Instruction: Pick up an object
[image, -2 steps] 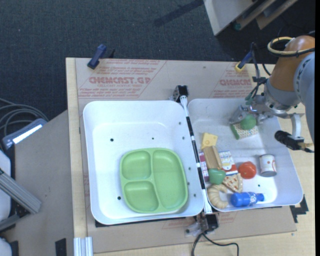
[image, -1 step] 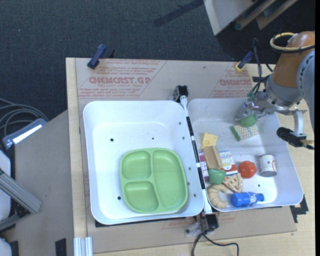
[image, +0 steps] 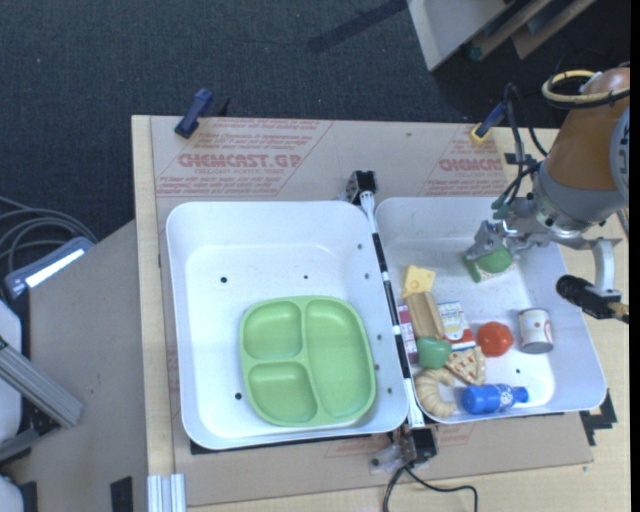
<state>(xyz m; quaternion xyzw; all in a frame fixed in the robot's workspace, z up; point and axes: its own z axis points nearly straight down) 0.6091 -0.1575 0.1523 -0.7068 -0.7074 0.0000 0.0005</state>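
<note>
My jaws (image: 492, 247) sit over the far part of the right bin (image: 590, 375), pinching a green object (image: 491, 262) that hangs at their tips. Nearer in the same bin lie a yellow block (image: 419, 279), a red ball (image: 494, 338), a small can (image: 535, 330), a blue bottle (image: 492, 398) and a croissant (image: 432, 392). The left bin (image: 200, 250) carries a green divided plate (image: 306, 359).

Bare floor of the right bin (image: 425, 232) lies open left of the fingers. Below them, a packed cluster obstructs: cheese wedge (image: 419, 279), tomato (image: 494, 338), can (image: 535, 329), blue bottle (image: 490, 398), croissant (image: 432, 391).
</note>
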